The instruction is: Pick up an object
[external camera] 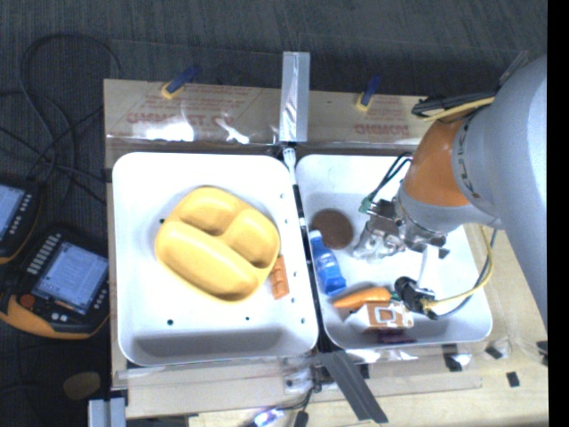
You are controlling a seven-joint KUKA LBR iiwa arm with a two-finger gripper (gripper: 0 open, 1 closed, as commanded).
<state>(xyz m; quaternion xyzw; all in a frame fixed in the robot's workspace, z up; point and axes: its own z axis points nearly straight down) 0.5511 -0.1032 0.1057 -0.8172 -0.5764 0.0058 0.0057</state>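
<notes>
Nothing lifted so far, by my read; the gripper (372, 243) hangs low in the right bin (476, 323) beside the brown disc (333, 227); its grip I cannot tell; the pick remains.

Dark carpet floor (178, 16); black cables (53, 149) left.

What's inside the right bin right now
The right bin holds a brown round object, a blue item along its left wall, an orange carrot-like piece and a small orange-and-white item. The gripper and wrist cover the bin's middle.
</notes>
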